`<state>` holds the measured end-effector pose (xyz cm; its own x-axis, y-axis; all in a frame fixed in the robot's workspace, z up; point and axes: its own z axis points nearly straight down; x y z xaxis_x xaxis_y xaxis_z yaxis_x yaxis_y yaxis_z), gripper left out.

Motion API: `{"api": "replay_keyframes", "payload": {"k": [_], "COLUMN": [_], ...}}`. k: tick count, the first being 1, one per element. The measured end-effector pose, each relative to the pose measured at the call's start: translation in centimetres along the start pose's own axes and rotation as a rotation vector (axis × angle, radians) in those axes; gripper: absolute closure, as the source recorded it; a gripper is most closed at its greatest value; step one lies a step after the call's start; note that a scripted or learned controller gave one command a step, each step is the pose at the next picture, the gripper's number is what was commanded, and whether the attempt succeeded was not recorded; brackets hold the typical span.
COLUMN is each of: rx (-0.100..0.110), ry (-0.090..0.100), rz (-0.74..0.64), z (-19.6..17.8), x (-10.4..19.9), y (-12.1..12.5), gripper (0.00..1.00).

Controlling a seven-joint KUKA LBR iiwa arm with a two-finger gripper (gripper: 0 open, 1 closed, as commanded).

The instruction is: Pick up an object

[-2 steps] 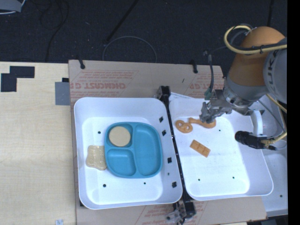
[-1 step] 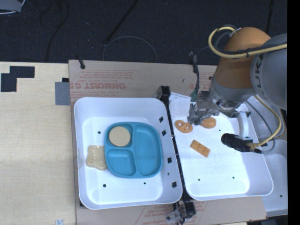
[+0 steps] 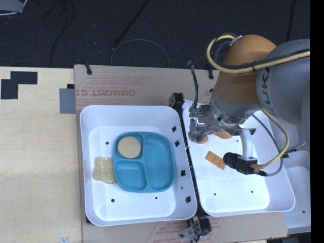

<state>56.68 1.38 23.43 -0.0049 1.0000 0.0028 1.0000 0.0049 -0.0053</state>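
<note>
Arm (image 3: pixel 253 80) bends over right bin (image 3: pixel 253 196); claw (image 3: pixel 198 131) low at its left wall.

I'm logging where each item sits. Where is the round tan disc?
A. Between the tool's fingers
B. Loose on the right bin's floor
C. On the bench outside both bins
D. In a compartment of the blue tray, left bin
D: the round tan disc lies in the upper-left compartment of the blue tray, which sits in the left bin.
</note>
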Motion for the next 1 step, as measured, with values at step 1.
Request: {"api": "replay_keyframes", "payload": {"k": [1], "rx": [0.001], "ry": [0.000], "rz": [-0.001], "z": [-0.27], "x": [5.89], "y": [-1.53], "gripper": [1.00]}}
